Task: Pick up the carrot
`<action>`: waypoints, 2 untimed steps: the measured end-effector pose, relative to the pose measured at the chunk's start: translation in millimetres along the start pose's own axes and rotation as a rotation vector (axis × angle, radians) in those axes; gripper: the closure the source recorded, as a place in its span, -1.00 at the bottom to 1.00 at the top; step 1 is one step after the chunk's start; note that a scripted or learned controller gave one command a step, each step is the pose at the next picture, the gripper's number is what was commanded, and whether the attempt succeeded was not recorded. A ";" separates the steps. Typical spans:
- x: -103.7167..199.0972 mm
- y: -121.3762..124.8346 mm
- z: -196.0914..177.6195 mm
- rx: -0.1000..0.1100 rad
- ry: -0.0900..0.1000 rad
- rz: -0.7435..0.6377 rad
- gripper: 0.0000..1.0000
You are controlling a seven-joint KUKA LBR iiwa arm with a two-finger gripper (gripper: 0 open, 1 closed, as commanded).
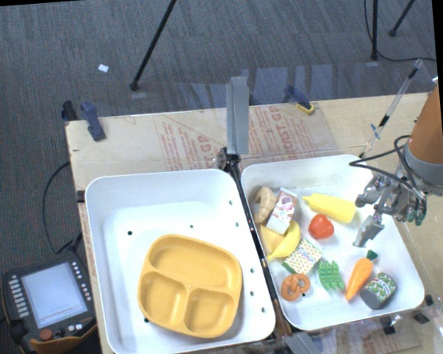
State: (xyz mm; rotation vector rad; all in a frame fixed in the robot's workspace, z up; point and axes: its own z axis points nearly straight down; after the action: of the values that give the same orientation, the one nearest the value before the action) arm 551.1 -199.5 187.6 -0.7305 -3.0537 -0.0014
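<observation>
The small orange plastic toy carrot (359,277) looked light, hard and slippery, best pinched at its fat middle; the claw (367,233) hung nearby, and I could not tell its state.

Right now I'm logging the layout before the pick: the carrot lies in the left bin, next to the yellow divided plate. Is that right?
Not quite. The camera view shows the carrot in the right bin, among the other toy foods. The yellow divided plate sits in the left bin.
</observation>
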 end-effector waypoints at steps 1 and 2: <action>44.2 -35.3 103.3 0.000 0.006 -0.106 -1.00; 43.0 -33.0 94.0 -0.001 0.005 -0.113 1.00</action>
State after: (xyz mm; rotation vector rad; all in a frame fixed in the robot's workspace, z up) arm 497.7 -209.3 93.7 -0.5561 -3.0856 -0.0046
